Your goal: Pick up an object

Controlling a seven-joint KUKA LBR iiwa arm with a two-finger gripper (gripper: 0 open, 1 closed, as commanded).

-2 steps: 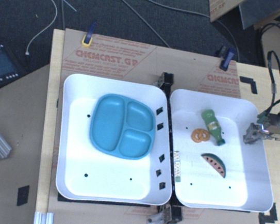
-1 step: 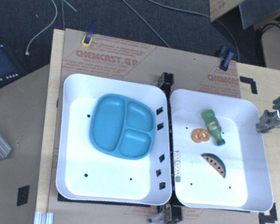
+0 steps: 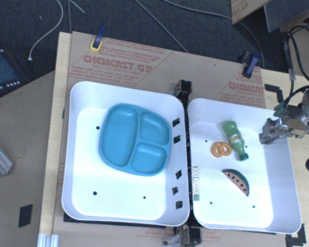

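Note:
In the right bin (image 3: pixel 267 214) lie three small things: a green bottle (image 3: pixel 235 139) lying at a slant, an orange pretzel (image 3: pixel 220 150) just left of it, and a watermelon slice (image 3: pixel 236 181) lower down. My gripper (image 3: pixel 272 132) hangs over the bin's upper right part, a short way right of the bottle and apart from it. Nothing shows between its fingers.
The left bin (image 3: pixel 75 189) holds a blue divided plate (image 3: pixel 136 140). Black clips line the seam between the bins (image 3: pixel 180 152). Blue clamps (image 3: pixel 250 63) sit at the bench's back edge. Cables trail across the dark floor behind.

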